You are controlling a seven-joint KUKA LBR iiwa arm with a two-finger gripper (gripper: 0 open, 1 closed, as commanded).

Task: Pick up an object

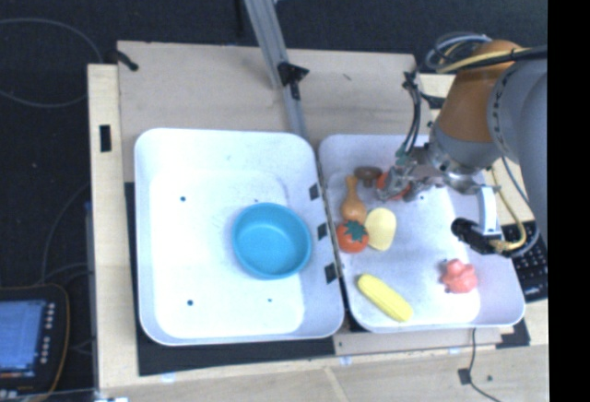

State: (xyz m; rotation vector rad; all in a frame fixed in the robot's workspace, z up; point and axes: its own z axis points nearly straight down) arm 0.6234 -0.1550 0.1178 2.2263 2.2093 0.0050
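The end effector (398, 184) is hanging low in the right bin (498, 303); its grip state cannot be told. A gourd (351, 199), tomato (351, 237) and lemon (381, 229) are lying just left of and below it.

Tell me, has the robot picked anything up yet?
Not yet, it seems. The hand is low in the right bin, beside a small brown item. The yellow banana, pink toy and blue bowl lie untouched. The lift is still to come.

— Any room around the claw (398, 184)?
— Crowded on its left: the gourd (351, 199), tomato (351, 236) and pale yellow fruit (380, 228) cluster there. Open bin floor (419, 243) lies below it.
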